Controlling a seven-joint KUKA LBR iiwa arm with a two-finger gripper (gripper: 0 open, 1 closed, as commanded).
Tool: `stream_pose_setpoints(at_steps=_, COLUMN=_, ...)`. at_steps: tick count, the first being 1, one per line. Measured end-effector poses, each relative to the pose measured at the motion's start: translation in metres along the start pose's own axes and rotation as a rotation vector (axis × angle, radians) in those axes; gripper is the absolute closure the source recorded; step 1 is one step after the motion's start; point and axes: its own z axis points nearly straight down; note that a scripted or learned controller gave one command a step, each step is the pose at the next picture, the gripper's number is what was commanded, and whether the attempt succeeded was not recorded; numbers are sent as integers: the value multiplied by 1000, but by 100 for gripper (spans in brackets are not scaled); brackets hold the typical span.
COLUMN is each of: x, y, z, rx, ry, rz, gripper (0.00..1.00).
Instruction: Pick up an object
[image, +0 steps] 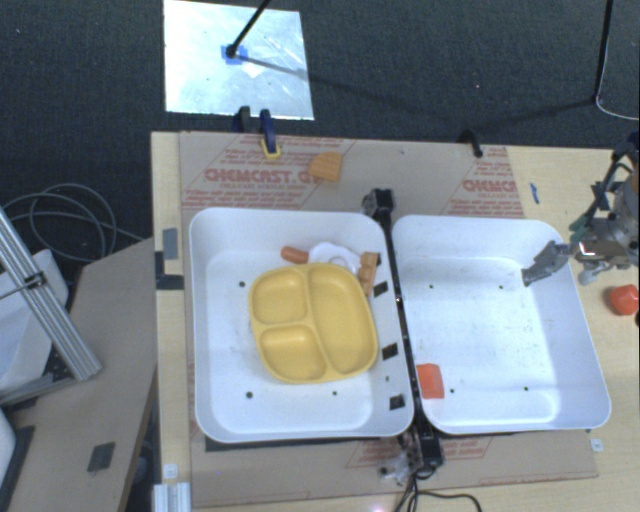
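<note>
Gripper (545, 262) over right bin's (560, 400) upper right edge, jaw state impossible to tell (too blurred); yellow divided plate (310, 325) in left bin (215, 300); orange block (429, 380) in right.

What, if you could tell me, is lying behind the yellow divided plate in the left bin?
Behind the yellow divided plate, along its far edge, lie an orange sausage-shaped piece, a white item and a small tan block. The plate covers part of the white item, so its full shape stays hidden.
</note>
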Motion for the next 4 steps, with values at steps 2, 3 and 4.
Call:
stream_pose_setpoints(at_steps=2, x=92, y=-60, z=50, rx=-3, ry=0, rz=0, gripper=100)
stream_pose_setpoints(at_steps=3, x=137, y=-60, z=14, rx=-3, ry=1, rz=-4, gripper=100)
stream_pose_setpoints(at_steps=4, x=157, y=-60, z=6, rx=-1, ry=1, rz=-3, gripper=100)
